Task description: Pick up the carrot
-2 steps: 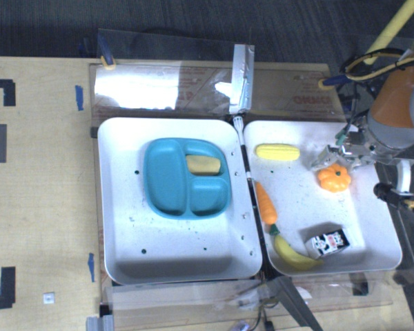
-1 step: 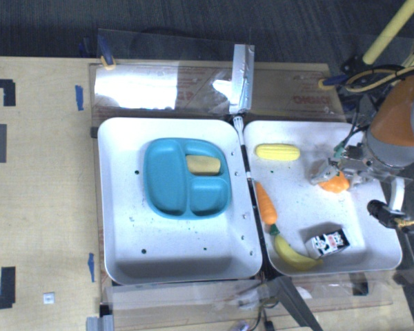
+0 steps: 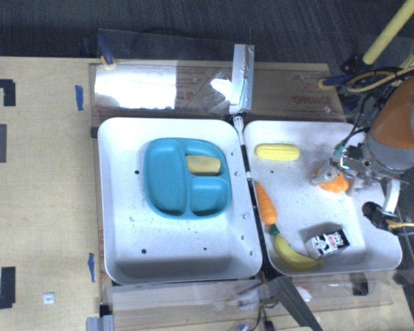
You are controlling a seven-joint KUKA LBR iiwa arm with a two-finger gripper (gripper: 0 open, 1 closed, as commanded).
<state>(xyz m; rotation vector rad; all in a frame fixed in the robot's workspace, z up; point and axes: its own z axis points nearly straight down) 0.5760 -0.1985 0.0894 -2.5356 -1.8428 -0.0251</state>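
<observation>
From my remote seat I saw 2 white bins on a pale wooden bench (image 3: 34,205), dark carpet beyond. The carrot (image 3: 265,203) lay against the left wall of the right bin (image 3: 372,250), just above a banana (image 3: 292,255). The gripper (image 3: 338,173) hovered right of the carrot; I couldn't tell its opening.

carrot (image 3: 265,203): orange, tapered, one piece. lies flat in the right bin (image 3: 372,140), close against its left wall, long axis running top-left to bottom-right. its lower end sits just beside the upper tip of the banana (image 3: 293,254).
</observation>
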